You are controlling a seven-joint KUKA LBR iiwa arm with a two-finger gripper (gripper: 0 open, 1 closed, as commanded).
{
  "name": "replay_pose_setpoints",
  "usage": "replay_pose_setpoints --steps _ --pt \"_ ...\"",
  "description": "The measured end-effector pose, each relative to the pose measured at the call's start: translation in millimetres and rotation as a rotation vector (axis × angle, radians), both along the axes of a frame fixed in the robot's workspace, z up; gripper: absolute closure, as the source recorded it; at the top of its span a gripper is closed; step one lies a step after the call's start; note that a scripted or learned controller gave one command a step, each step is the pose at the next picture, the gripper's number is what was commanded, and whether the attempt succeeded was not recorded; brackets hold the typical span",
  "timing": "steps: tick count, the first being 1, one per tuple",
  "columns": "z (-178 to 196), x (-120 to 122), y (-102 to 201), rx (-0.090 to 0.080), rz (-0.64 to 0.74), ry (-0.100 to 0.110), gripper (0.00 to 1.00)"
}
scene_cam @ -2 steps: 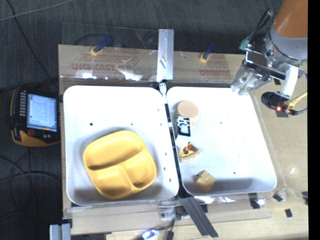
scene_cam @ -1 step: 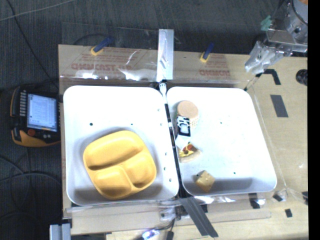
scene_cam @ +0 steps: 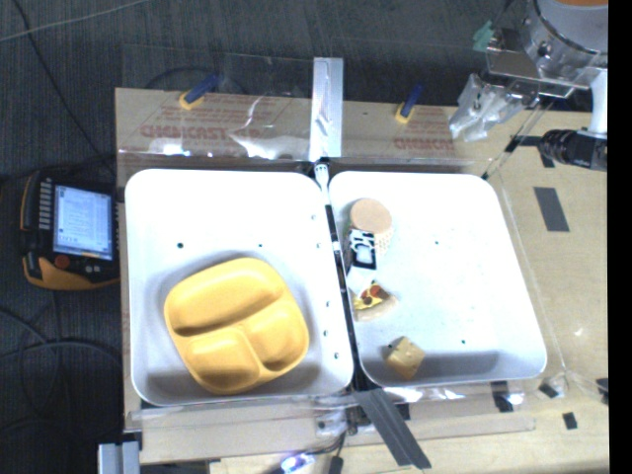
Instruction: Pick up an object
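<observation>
Objects for picking sit in two white bins side by side on the counter (scene_cam: 578,294). Left bin (scene_cam: 197,205) holds the biggest item, a yellow divided tray (scene_cam: 235,323), lying flat toward the near side. Right bin (scene_cam: 464,265) has four small things, all along its left wall: a tan-topped paper cup (scene_cam: 370,221) tipped on its side at the far end, a black-and-white printed piece (scene_cam: 362,252) touching the cup just nearer, a small pale item with red and yellow bits (scene_cam: 373,299) nearer again, and a tan block-like lump (scene_cam: 404,356) close to the near wall, apart from the others. Arm comes in at far right; end effector (scene_cam: 481,107) hangs above the counter beyond the right bin's far right corner, well apart from every item, nothing in it. Fingers blurred, spread or pressed together: can't tell. Handheld screen unit (scene_cam: 71,229) lies left of the counter.
</observation>
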State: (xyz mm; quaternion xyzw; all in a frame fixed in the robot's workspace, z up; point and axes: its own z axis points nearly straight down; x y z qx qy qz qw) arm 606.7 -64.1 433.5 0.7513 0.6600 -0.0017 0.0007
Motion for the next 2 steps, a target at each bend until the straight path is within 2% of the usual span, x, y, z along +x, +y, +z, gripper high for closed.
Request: replay_pose_setpoints --steps 1,2 --pt "-78 2 38 0.001 -0.013 0.002 1.0" --pt "-94 48 88 0.0 -0.067 0.0 1.0"
